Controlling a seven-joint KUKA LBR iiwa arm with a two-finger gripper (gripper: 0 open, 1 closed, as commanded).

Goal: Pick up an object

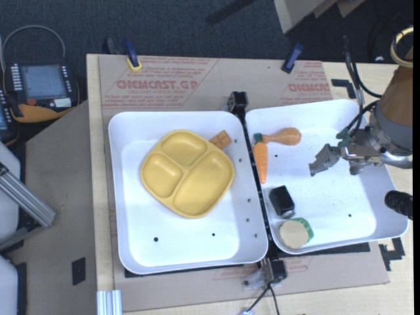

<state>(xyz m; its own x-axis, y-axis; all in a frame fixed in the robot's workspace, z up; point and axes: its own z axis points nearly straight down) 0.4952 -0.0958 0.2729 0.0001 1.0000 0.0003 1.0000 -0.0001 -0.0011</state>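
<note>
Nearest the lens, a round cream disc with a green rim [294, 233] lies at the front edge of the right bin [367, 222], with a small black block [282, 200] just behind it. Further back, an orange carrot [261, 161] lies along the divider, touching a tan wooden piece [282, 136]. Above the bin's bare middle, the gripper [338, 158] hangs with its fingers spread, nothing between them. Beside it, the left bin [131, 195] holds a yellow divided plate [188, 173] with a small brown block [220, 139] at its rim. Both bins rest on a cardboard sheet [197, 77] over dark floor; a control pendant [39, 87] sits at far left.
</note>
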